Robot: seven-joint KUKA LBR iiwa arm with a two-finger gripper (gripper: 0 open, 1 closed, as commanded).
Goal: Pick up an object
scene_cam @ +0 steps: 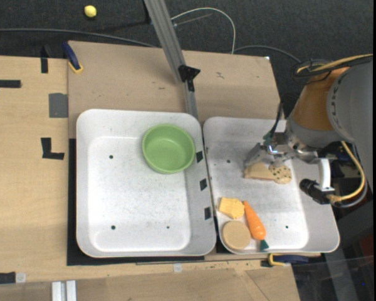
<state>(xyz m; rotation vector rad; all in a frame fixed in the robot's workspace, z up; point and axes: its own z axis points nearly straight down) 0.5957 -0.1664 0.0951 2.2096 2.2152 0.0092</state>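
A: Camera view, right side of the frame: the hand (271, 152) is low inside the right bin (313, 237), in its upper part, just over a beige wedge with dark spots, like a slice of cheese or bread (271, 172).

B: So which way does the wedge lie from the hand?

A: Directly under it and a little toward the lower edge of the frame. Its long axis runs left to right, the thin tip pointing left. The hand seems to touch the upper edge of the wedge, but I cannot say if it really grips it.

B: Are the fingers wide or narrow?

A: I cannot tell; the metal parts are small and blurred there. I would not say it holds anything.

B: Other things?

A: At the lower left of the same bin there are a yellow block (231, 207), a carrot (255, 223) and a tan round disc (235, 234), close together and well apart from the hand. A green bowl (168, 148) stands in the left bin (94, 231). I judge the wedge is the target.
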